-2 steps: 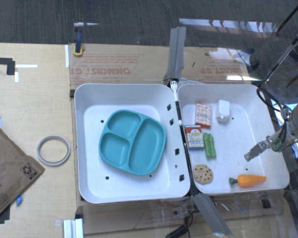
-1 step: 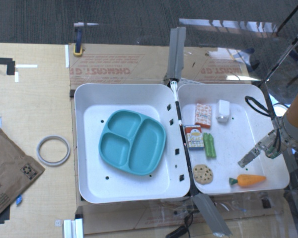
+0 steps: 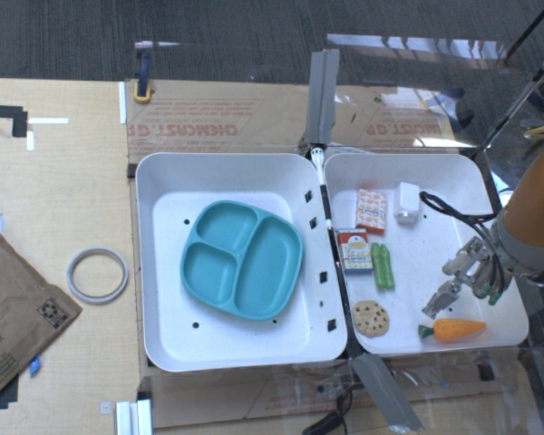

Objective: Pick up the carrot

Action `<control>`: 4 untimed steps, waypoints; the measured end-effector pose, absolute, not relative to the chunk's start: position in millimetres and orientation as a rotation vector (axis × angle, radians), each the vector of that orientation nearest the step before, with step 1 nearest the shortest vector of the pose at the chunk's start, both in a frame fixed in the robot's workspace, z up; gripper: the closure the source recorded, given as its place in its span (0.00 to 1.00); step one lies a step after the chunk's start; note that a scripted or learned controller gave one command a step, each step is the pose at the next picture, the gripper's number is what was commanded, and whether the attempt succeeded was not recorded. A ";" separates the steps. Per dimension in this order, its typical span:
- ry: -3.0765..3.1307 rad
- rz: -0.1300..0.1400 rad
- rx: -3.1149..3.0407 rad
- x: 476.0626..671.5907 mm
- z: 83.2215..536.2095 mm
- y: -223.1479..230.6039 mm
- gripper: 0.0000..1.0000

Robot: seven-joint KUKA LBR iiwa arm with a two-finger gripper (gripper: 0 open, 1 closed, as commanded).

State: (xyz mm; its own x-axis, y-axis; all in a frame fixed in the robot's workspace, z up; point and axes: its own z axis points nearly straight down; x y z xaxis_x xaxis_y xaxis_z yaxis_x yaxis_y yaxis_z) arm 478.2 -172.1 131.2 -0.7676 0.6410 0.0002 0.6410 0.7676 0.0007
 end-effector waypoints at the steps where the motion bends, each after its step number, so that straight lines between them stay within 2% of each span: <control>1: 3.091 0.001 0.537 478.8 92.1 -166.3 0.00; 2: 3.105 0.000 0.446 562.0 93.0 -211.4 0.00; 3: 3.136 0.002 0.144 494.8 133.6 -193.7 0.00; 4: 3.136 0.001 0.144 494.8 133.6 -193.7 0.00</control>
